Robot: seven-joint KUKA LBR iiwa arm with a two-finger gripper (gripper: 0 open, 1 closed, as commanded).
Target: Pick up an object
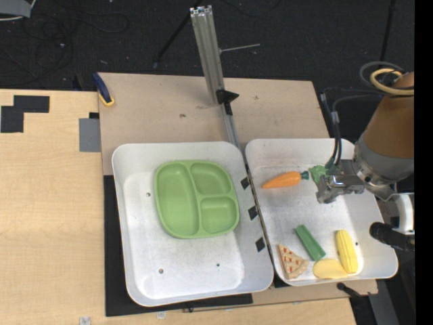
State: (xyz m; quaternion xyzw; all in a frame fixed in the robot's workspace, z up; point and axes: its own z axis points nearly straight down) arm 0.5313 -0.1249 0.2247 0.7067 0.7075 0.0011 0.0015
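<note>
The gripper [329, 185] hangs low over the right bin [270, 156], just beside the leafy end of the toy carrot [282, 180]; whether its jaws are open or closed I cannot tell. Nearer the front of that bin lie a green stick [310, 242], a corn cob [347, 250], a lemon-yellow piece [329, 269] and a pizza slice [292, 261], while the left bin [135, 263] holds a green divided plate [196, 199].
</note>
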